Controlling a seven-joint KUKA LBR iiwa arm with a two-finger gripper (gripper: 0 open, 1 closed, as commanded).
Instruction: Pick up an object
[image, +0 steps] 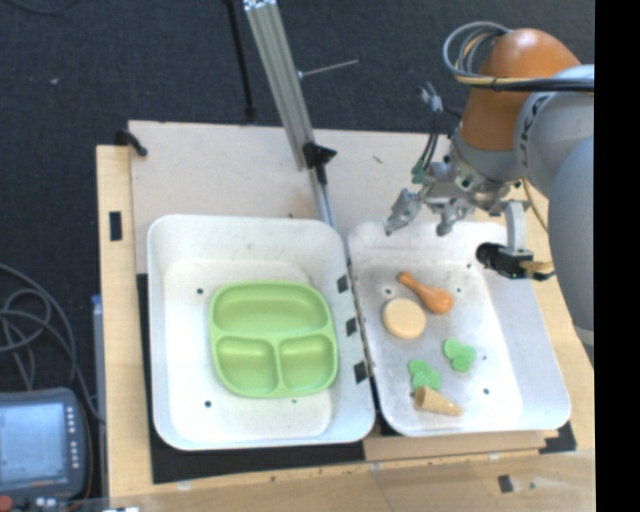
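Observation:
My gripper (421, 220) hangs over the far edge of the right bin (520, 370), its two fingers spread apart with nothing between them. Below it in that bin lie an orange drumstick-shaped toy (427, 292), a round tan cookie (404, 319), two small green pieces (460, 354) (424, 374) and a tan cone-shaped piece (437, 402). The drumstick toy is the closest to the gripper, a short way nearer the camera.
The left bin (175, 250) holds a green three-compartment plate (273, 337). A slanted metal pole (290, 95) rises behind the bins. The grey arm with its orange band (505, 85) comes in from the upper right.

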